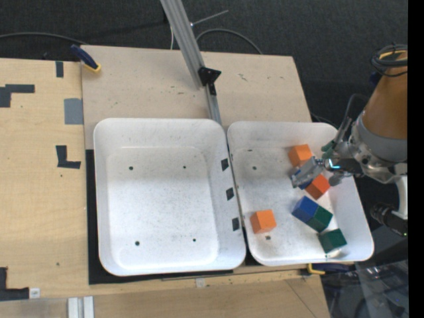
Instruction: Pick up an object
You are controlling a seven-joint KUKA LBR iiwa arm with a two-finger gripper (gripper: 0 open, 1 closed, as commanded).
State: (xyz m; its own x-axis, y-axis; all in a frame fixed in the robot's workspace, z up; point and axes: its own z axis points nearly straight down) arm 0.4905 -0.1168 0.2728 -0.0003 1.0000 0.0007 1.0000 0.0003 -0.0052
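The right bin (265, 144) holds several small blocks. An orange block (299, 154) lies near its far right, and a red-orange block (318, 187) lies just in front of it. My gripper (307, 175) reaches in from the right and sits low between these two, close to both. A blue block (305, 208) touches a green block (322, 218), with a darker green block (332, 239) at the front right corner. Another orange block (264, 220) sits alone at the front left of this bin. No block shows as lifted.
The left bin (112, 138) stands beside the right one, sharing a middle rim. A slanted metal pole (189, 38) runs down from the top to the far edge between the bins. Cables and a blue-yellow clamp (87, 57) lie on the wooden bench behind.
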